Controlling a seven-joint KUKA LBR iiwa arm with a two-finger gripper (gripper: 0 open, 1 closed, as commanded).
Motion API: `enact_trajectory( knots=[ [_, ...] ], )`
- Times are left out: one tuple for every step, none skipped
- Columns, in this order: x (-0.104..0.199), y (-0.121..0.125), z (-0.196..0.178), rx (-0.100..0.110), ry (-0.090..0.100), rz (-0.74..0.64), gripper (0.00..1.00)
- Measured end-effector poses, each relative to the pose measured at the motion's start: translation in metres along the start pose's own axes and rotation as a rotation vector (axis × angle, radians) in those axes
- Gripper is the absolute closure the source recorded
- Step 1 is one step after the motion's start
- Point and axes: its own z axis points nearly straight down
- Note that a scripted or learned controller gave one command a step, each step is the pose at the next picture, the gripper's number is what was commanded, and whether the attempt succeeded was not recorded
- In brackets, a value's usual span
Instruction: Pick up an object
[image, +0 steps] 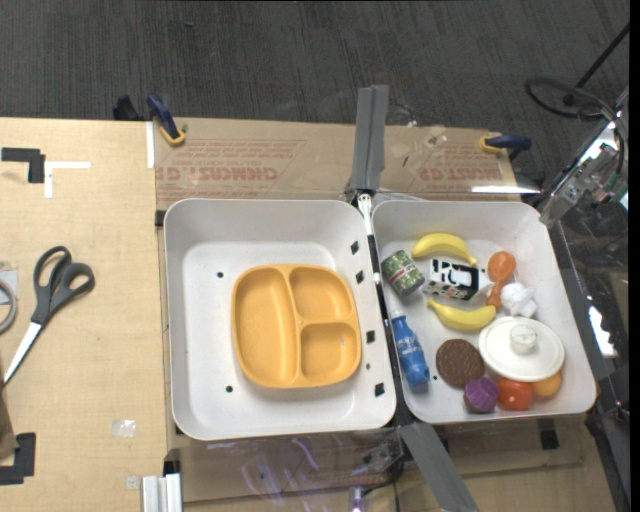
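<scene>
A pale wooden bench (80, 400) carries two shallow white bins side by side, with a sheet of brown cardboard (300, 165) behind them and dark floor beyond. The left bin (190, 330) holds a yellow divided tray (297, 326), lying flat near its middle with three compartments. The right bin (560, 270) is crowded: one banana (444, 245) curves along the back, a second banana (463, 316) lies nearer the front, and a small black-and-white carton (452, 280) sits between them. A green can (402, 272) lies on its side just left of the carton, and a blue bottle (409, 350) rests along the bin's left wall. Toward the front sit a brown cookie (459, 361), a purple piece (481, 394), a red tomato (516, 395) and a white lidded bowl (522, 347) — the bowl touches an orange fruit (547, 384) at its right. An orange piece (500, 267) and a small white object (516, 298) lie near the right side. On the bench at far left lie scissors (45, 300). At the upper right edge a metallic part of the arm (585, 180) shows above the bin's corner — the state of the claw cannot be told.
</scene>
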Motion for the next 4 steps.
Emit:
enact_trajectory(
  knots=[
    [0.0,0.0,0.001,0.001,0.001,-0.001,0.0],
    [-0.007,-0.029,0.144,0.001,0.002,0.055,0.0],
    [-0.025,0.001,0.193,-0.013,-0.019,0.127,0.0],
    [-0.013,-0.004,0.199,-0.018,-0.024,0.279,0.0]
  ],
)
